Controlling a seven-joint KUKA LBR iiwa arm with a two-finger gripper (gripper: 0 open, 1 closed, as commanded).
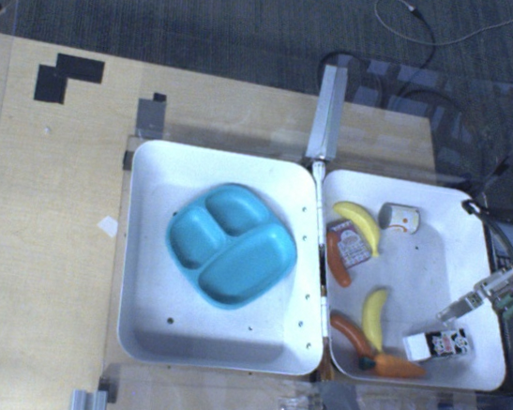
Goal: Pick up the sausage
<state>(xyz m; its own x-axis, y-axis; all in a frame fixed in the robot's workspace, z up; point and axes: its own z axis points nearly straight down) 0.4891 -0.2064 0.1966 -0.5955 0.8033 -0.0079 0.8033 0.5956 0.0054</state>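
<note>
Lying in the right bin (497, 281) near its front left corner, the sausage (349, 329) is a short reddish-brown link, tilted, with a banana (373, 316) just beside it and a carrot (395, 366) at its lower end. It looks light, smooth and probably a little slippery; likely a firm toy, so a squeeze across its middle, fingers set across the short width, should hold best. The neighbours crowd the lower end, so the upper half seems freer. The tool (457, 311) hangs at the right above a small white box (437, 345); whether it is open I cannot tell.
</note>
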